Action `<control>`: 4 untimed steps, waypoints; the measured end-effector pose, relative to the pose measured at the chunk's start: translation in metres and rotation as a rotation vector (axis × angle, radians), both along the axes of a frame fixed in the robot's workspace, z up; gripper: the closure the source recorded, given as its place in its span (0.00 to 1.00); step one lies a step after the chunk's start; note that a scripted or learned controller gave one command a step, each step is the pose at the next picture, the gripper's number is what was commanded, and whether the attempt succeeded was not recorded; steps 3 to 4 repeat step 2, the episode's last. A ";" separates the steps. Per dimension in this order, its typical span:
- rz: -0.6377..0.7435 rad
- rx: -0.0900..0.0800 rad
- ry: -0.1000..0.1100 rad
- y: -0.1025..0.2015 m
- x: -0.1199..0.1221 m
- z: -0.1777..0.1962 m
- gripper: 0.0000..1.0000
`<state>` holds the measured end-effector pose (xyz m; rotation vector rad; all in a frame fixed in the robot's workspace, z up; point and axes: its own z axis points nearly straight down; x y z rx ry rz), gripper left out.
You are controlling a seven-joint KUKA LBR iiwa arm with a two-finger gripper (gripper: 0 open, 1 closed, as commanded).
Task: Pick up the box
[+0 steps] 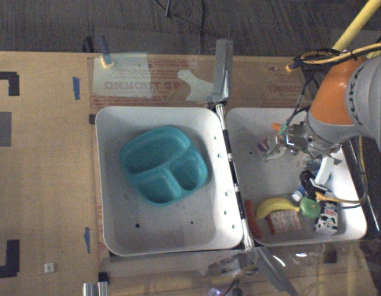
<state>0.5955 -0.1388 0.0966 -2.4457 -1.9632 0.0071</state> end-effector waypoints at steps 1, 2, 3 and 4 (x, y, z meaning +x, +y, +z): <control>-0.038 -0.005 -0.012 -0.008 0.060 -0.011 0.00; -0.035 -0.006 -0.008 -0.006 0.060 -0.004 1.00; -0.035 -0.006 -0.008 -0.006 0.060 -0.004 1.00; -0.035 -0.006 -0.008 -0.006 0.060 -0.004 1.00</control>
